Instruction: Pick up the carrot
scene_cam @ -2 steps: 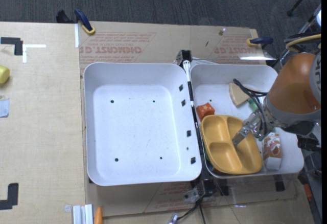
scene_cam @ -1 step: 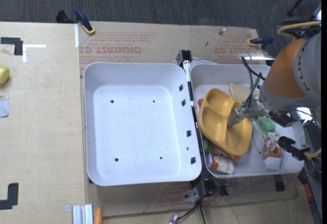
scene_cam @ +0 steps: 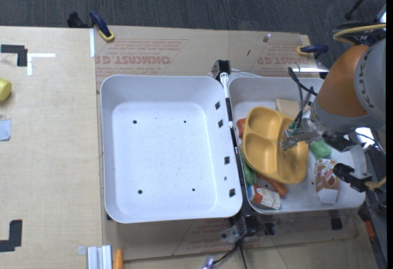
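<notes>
The carrot (scene_cam: 280, 188) shows as a short orange piece sticking out from under the front edge of a yellow divided plate (scene_cam: 270, 151) in the right bin (scene_cam: 295, 205); the plate hides the rest of it. My gripper (scene_cam: 290, 139) hangs over the plate's right side, up and to the right of the carrot piece. Nothing orange can be seen at the gripper.
In the right bin, a small carton (scene_cam: 326, 180) stands at the right, a green item (scene_cam: 319, 150) lies by the plate, a printed packet (scene_cam: 265, 198) sits at the front, and another green piece (scene_cam: 249, 174) is at the left wall. The left bin (scene_cam: 110, 139) adjoins it.
</notes>
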Available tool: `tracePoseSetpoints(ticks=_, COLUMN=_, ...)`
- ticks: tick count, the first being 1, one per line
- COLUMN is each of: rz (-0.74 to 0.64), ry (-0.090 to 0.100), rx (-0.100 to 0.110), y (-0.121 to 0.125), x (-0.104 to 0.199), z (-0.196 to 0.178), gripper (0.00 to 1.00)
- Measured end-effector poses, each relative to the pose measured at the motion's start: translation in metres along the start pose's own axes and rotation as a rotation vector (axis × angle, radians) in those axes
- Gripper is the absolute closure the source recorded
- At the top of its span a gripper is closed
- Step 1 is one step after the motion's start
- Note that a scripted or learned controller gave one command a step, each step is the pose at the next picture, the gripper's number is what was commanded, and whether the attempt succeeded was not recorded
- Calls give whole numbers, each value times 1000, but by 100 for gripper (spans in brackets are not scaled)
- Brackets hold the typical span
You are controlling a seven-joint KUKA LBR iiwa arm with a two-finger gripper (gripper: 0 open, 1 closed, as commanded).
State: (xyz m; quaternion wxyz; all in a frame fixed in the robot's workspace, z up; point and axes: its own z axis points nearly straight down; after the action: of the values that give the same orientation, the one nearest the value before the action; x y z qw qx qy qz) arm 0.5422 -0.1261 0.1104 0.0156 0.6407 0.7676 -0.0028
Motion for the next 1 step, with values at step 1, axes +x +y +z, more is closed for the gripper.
tracePoseSetpoints(ticks=1, rz=195, ry=22, rx=19, y=44, x=19, z=-150, gripper=100)
